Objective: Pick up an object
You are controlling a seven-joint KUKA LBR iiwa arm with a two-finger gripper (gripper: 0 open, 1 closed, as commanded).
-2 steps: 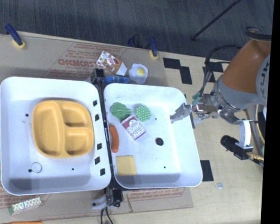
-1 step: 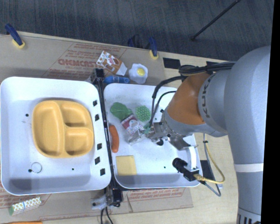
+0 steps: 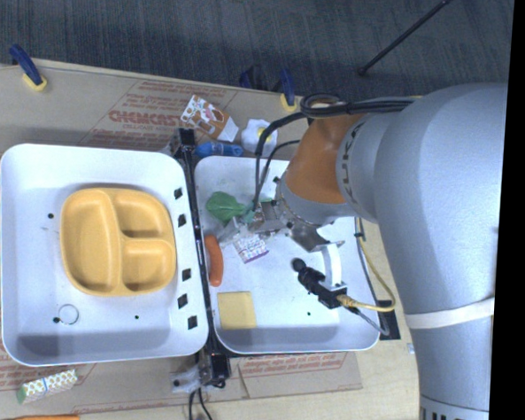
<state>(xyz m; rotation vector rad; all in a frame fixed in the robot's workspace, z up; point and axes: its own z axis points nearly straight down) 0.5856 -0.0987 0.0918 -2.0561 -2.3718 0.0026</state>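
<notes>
The gripper [image 3: 260,220] is working low in the right bin [image 3: 344,329], at the green piece [image 3: 223,206] and packet [image 3: 250,246]; its grasp cannot be made out. Best centring on one item, clear of the carrot [image 3: 213,258] and yellow block [image 3: 237,309].

Readable markings, for your record:

1. Arm [image 3: 437,260]: you can read white capitals "UKA" low on its grey casing at the frame's bottom edge; the start of the word is cut off.
2. Cardboard sheet [image 3: 144,113] under the bins: red print, largest line beginning "CHEMCA"; the finer lines are too small to read.
3. Small packet [image 3: 251,247] in the right bin: printing illegible.
</notes>
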